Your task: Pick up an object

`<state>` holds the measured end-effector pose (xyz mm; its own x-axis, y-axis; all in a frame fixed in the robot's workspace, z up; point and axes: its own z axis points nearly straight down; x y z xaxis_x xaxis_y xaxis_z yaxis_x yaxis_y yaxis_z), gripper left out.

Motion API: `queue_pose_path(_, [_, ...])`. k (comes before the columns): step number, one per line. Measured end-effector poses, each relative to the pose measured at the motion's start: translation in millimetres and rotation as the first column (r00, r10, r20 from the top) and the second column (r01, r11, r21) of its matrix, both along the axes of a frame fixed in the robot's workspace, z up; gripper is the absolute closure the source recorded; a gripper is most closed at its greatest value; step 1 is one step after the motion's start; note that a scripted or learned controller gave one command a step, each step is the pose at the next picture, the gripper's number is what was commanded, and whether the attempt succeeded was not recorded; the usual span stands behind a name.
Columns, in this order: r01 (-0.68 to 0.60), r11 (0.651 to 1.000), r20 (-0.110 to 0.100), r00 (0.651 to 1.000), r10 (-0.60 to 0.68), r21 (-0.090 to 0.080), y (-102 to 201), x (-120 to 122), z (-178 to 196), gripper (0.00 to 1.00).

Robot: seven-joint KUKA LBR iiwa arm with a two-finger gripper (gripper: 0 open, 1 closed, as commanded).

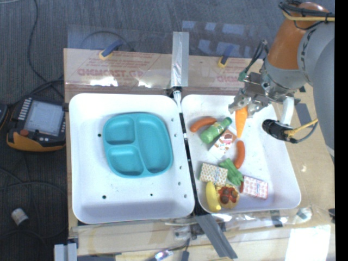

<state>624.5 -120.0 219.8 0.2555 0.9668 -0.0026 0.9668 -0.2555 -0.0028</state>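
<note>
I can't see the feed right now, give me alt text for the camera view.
The gripper hangs over the back of the right bin with an orange carrot between its fingers. Below it lie a green bottle, sausages, crackers and a banana. The left bin holds a teal divided plate.

1. An orange carrot [240,121], long and tapering, hangs nearly upright with its thick end between the fingers [240,103] and its narrow tip pointing down.
2. It sits over the back part of the right bin [283,167], just right of a green bottle [214,131].
3. Its tip is near a red-orange sausage [239,154] lying below it.
</note>
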Motion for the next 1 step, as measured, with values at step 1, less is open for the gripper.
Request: queue_pose_path(1, [-0.002, 1.0, -0.003, 1.0, 0.002, -0.003, 0.1, -0.1, 8.4, 1.0])
